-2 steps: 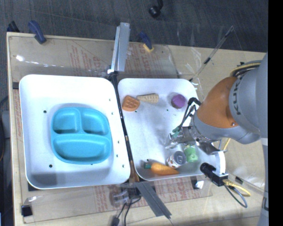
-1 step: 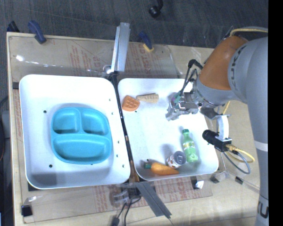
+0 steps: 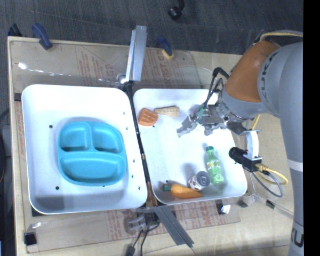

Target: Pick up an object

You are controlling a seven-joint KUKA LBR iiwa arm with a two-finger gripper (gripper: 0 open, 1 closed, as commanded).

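The wooden surface (image 3: 69, 57) has faint red writing printed on it, but the words are too small to read. The green bottle (image 3: 214, 167) has a pale label, and that cannot be read either.

Two white bins sit side by side. The left bin (image 3: 37, 143) holds a blue plate (image 3: 92, 152) with three parts, two small ones at the top and one big one below.

The right bin (image 3: 165, 148) holds the small things. A flat orange piece (image 3: 148, 117) lies near the top left corner. Just beside it is a pale tan stick (image 3: 168, 110) like a bit of bread. The green bottle lies on its side near the right wall, with its cap pointing up toward the arm. Touching its lower end is a small silver can (image 3: 199, 181) on its side. Next to the can is an orange carrot (image 3: 184, 192) with a dark green end, close to the bottom wall.

The grey arm (image 3: 282, 73) with its orange band (image 3: 250, 73) reaches in from the right. The gripper (image 3: 193, 122) is over the upper middle of the right bin. Its fingers (image 3: 184, 128) point to the left and look a little apart, with nothing between them. It is near the tan stick but not touching it, and well apart from the bottle, can and carrot.

Blue clamps (image 3: 41, 36) sit at the top edge of the surface.
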